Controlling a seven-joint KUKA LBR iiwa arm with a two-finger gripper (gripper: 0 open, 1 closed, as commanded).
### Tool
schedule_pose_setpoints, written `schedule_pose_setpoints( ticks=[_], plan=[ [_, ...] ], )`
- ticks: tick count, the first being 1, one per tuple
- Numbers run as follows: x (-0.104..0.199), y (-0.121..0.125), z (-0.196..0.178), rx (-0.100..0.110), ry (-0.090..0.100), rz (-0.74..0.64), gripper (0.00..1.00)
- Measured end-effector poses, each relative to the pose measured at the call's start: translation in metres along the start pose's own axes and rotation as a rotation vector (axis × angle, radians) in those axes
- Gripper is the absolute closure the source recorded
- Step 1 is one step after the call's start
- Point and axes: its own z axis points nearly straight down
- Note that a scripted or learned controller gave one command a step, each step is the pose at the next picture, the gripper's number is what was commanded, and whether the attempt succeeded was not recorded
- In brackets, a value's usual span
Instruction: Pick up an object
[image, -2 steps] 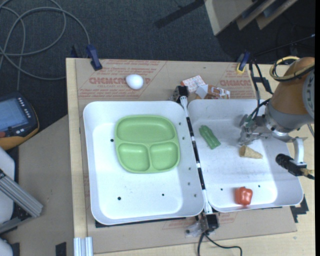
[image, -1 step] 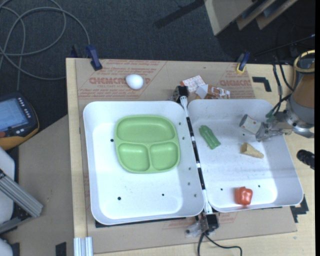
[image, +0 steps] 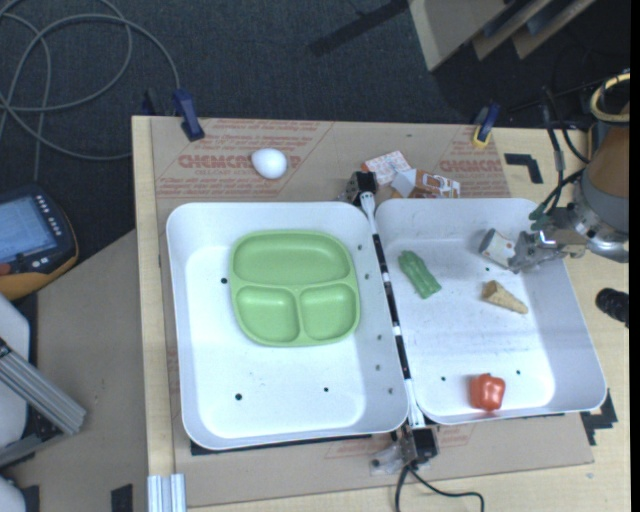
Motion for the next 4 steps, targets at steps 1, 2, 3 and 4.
schedule_pose_setpoints(
  ticks=[1,2,3,4],
  plan=[
    [-0.016,0.000,-0.009,0.000,-0.001,0.002,1.00],
    [-0.019,-0.001,-0.005,0.002,0.000,0.002,1.00],
    [-0.022,0.008,-0.003,0.000,-0.001,0.000,1.00],
    [-0.040,0.016,-0.012,-0.001,-0.001,0.002,1.00]
  ],
)
